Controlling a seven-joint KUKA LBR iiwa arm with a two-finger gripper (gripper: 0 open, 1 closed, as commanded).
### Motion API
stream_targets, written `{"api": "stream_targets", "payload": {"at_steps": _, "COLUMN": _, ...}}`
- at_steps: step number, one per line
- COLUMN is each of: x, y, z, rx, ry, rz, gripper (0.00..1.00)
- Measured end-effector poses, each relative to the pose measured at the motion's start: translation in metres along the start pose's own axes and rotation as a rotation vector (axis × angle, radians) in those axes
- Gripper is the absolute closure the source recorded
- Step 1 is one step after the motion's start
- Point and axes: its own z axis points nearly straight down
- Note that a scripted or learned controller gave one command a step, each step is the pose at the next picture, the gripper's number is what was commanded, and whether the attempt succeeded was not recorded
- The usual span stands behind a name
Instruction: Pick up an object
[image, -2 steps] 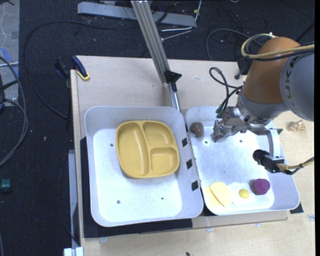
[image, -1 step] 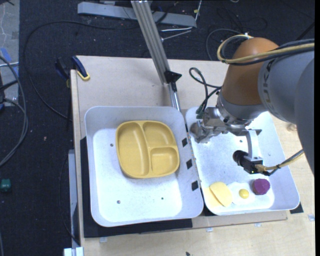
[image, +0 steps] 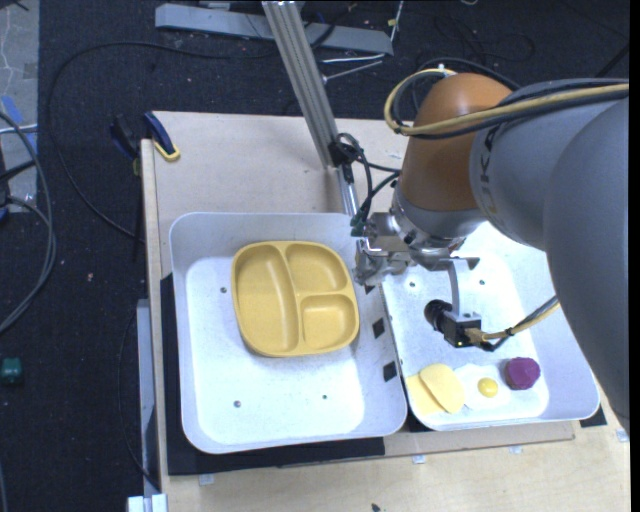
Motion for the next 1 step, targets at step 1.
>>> {"api": "stream_targets", "payload": {"at_steps": 1, "x": 0.0442, "y": 0.0035, "z": -0.0053, "rx": -0.002, "ry": 0.0, "rz": 0.0, "gripper": 1.0}}
